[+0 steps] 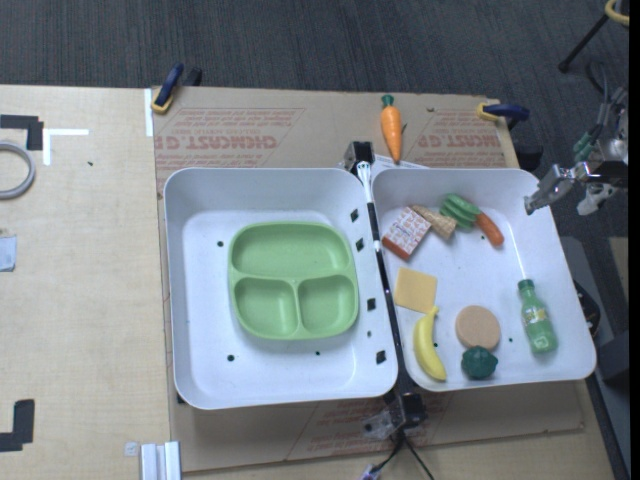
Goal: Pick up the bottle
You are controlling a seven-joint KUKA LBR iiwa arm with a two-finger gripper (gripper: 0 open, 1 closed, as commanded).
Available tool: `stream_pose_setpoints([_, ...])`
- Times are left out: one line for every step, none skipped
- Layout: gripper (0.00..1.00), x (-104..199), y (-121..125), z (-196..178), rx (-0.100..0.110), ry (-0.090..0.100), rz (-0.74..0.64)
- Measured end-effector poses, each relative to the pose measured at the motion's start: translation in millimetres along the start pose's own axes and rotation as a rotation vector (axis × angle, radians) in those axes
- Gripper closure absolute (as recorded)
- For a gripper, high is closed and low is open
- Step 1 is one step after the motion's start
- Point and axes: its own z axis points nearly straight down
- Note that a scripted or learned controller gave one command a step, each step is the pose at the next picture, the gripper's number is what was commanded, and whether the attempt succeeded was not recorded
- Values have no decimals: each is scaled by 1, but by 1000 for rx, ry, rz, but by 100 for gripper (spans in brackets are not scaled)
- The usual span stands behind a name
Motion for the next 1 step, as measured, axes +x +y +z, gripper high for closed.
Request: stream_pose_setpoints([100,0,1,-10,-1,-2,-2])
